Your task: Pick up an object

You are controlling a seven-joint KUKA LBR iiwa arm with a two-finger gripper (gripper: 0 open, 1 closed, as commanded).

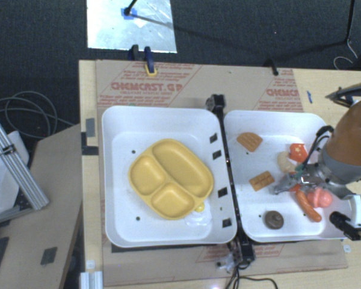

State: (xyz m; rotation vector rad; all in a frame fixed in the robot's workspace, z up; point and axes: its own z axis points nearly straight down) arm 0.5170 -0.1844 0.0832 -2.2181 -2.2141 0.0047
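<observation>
Yellow divided plate (171,177) in left bin (117,137), toy foods in right bin (271,120)

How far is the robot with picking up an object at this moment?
Done: the arm has reached into the right bin. In hand: the gripper is low among the toy foods, beside the cracker and carrot. Left: no object is seen held or lifted yet.

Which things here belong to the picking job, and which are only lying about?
For the job: gripper, cracker, waffle, tomato, carrot, brown disc, right bin.
Lying about: yellow tray, left bin, clamp.
</observation>
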